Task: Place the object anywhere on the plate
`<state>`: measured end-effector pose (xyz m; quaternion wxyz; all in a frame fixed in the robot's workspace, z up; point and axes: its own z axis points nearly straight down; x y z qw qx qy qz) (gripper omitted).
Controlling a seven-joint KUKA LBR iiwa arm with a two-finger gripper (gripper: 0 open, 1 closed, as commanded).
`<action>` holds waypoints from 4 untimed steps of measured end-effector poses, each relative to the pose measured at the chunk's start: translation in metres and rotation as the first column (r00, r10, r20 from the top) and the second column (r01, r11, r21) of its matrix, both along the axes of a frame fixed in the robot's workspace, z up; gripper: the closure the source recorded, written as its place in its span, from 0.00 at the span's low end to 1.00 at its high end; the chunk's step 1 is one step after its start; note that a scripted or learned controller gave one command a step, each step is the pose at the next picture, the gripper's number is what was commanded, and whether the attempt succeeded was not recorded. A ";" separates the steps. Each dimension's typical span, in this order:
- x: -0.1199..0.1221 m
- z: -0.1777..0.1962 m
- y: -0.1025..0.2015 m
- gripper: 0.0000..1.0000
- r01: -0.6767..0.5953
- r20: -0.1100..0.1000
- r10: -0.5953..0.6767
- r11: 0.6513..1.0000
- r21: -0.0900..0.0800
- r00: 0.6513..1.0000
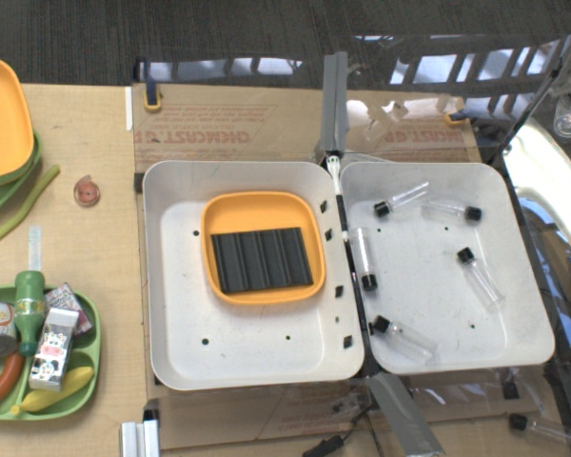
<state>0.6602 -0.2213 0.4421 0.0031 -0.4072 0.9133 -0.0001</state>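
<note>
An orange, rounded-square plate [263, 208] lies in the upper middle of the left white bin [181, 346]. On the plate rests a dark grey ribbed rectangular pad [262, 260], lying flat and covering most of the plate's inside. In the right white bin [519, 331] lie several clear tubes with black caps, among them one near the back [401, 200], one by the dividing wall [362, 258] and one at the front [401, 340].
Left of the bins, the wooden bench top holds a green tray of toy food [76, 388], stacked orange and green dishes [0, 127] and a small pink piece [88, 191]. Cardboard [228, 131] lies behind the bins, and metal framing stands at the right.
</note>
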 end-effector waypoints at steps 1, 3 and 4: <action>0.000 -0.001 0.000 1.00 -0.386 0.000 0.386 0.922 -0.001 0.922; 0.000 -0.001 0.000 1.00 -0.804 0.000 0.804 0.595 -0.002 0.595; 0.000 -0.001 0.010 1.00 -0.976 0.000 0.976 0.219 -0.003 0.219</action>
